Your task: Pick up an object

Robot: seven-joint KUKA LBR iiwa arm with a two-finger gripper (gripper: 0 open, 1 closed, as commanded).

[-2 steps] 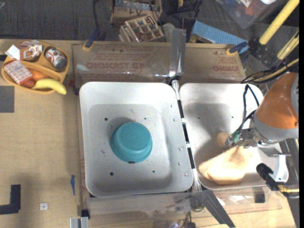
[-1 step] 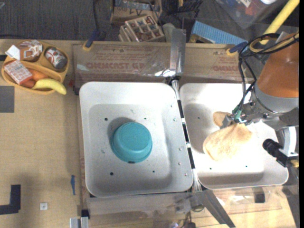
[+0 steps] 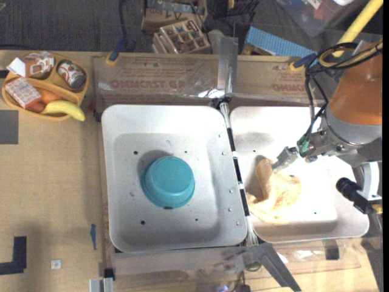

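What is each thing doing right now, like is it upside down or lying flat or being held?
Teal bowl: upside down, in the left bin.
Brown thing: tilted up on edge in the right bin, leaning on the pale thing.
Pale flat thing: lying flat on the right bin's floor.
Gripper: low over the right bin, its tip beside the brown thing; can't tell if it holds it.
Banana: lying on the tray's rim.

One fixed camera looks down at a slant on both white bins (image 3: 121, 126), arm (image 3: 358, 102) entering from right.
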